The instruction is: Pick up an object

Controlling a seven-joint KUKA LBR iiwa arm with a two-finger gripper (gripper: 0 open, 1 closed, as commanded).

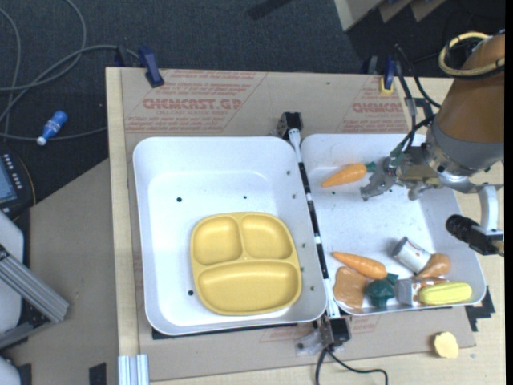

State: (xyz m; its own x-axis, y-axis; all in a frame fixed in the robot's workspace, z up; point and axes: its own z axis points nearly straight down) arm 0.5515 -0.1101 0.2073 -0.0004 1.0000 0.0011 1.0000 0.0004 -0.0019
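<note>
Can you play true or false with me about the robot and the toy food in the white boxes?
1. The yellow tray lies in the left bin. True.
2. The gripper is over the left bin. False: it is over the right bin, beside a carrot.
3. There are two carrots in the right bin. True: one near the top, another carrot lower down.
4. The yellow corn sits in the divided tray. False: it lies in the right bin's near corner.
5. A blue bottle lies on the dark floor, outside the bench. True.
6. The gripper is holding the silver can. False: the can lies on the bin floor, apart from it.
</note>
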